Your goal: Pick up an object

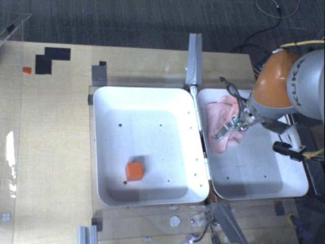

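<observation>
Two shallow white bins were set side by side on a pale wooden worktop [51,161], their inner walls meeting along a narrow seam. The arm [307,85], grey with an orange band [271,85] above the wrist, was extended in from the right and bent down over the right bin [254,164]. The tool [229,129] was placed low over the far left part of that bin, directly above a crumpled pink cloth [219,117]. It was seen at the cloth's right-hand folds, though whether it touched them or hung just over them could not be settled. Whether the tool was apart, together or clamped on the cloth could not be told, since its tip was seen small and merged with the fabric. The pink cloth was bunched against the right bin's left wall, toward the far corner. In the left bin [147,111] a small orange cube [134,171] was seen resting on the floor toward the near left corner, well apart from both the tool and the cloth. A grey bar [194,60] was seen at the far end of the seam between the bins. On the far left of the worktop a black stepped shape [51,59] was noted and, just beside it, a small red square [26,70].
</observation>
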